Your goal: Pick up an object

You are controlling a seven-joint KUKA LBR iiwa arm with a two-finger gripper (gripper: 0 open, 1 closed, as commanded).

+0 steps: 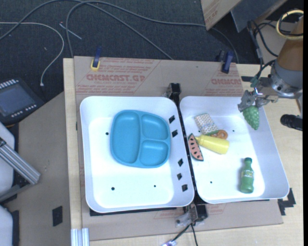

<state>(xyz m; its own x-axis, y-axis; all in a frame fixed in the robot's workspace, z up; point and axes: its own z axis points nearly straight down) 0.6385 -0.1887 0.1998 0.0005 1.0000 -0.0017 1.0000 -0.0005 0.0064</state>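
My gripper (251,102) hangs over the far right corner of the right bin (269,158). A green bunch of grapes (252,118) dangles from between its fingers, which are shut on the top of the bunch. Lower in the same bin a green bottle (246,175) lies near the front right. A yellow banana-like piece (212,143), a small orange piece (221,134), a speckled packet (205,123) and a watermelon slice (194,147) are grouped at the bin's left side.
The left bin (96,182) holds a blue divided plate (140,138). A black divider with clips (180,144) runs between the bins. Cables (57,29) lie on the floor beyond the bench, and a cardboard box (216,12) sits at the top.
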